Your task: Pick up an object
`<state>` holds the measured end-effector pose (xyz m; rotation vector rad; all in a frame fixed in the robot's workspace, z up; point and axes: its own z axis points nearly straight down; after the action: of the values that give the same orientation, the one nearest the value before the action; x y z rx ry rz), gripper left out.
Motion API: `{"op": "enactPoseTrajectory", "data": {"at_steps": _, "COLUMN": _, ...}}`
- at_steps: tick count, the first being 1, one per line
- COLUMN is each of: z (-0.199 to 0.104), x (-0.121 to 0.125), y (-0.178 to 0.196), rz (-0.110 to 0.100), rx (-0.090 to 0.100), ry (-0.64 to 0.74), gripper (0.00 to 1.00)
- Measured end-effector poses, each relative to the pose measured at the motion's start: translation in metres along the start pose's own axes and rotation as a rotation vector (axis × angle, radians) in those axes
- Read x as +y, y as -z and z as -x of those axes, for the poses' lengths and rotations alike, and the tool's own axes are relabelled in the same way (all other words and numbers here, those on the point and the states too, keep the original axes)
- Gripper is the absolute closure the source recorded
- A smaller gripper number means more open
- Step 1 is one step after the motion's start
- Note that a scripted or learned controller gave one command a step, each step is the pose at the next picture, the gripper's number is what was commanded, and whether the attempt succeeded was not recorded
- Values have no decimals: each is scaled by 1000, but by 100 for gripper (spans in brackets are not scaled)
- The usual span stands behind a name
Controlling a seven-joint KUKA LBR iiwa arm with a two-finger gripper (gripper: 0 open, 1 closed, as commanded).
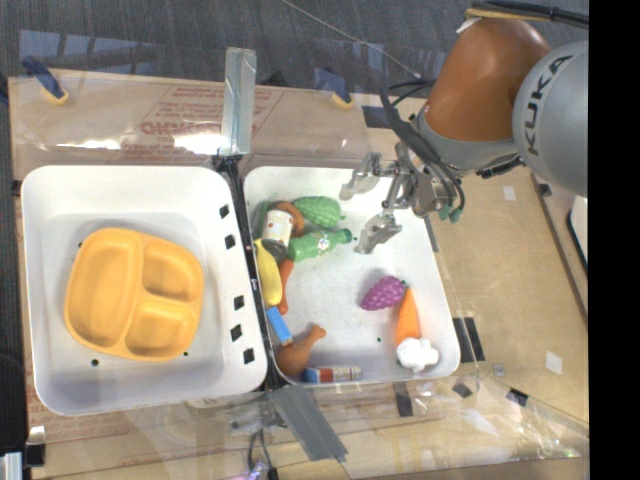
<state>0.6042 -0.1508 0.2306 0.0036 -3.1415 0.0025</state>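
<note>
My gripper hovers over the back of the right bin, its two fingers spread apart with nothing between them. Just to its left lie a green leafy toy and a green bottle. A purple grape bunch and an orange carrot lie nearer the front, below the gripper. A yellow banana runs along the bin's left wall.
A brown drumstick, a small tube and a white lump lie at the right bin's front. The left bin holds a yellow divided tray. The arm's orange band looms at the back right.
</note>
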Motion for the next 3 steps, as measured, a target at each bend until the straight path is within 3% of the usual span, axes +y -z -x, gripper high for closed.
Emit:
{"op": "enactPoseTrajectory", "data": {"at_steps": 1, "z": -96, "x": -28, "y": -64, "rz": 3, "rx": 5, "ry": -31, "gripper": 0}}
{"op": "enactPoseTrajectory", "data": {"at_steps": 2, "z": -102, "x": -59, "y": -137, "rz": 1, "rx": -4, "ry": -39, "gripper": 0}}
{"op": "enactPoseTrajectory", "data": {"at_steps": 3, "z": -125, "x": -57, "y": -138, "rz": 2, "rx": -2, "ry": -16, "gripper": 0}}
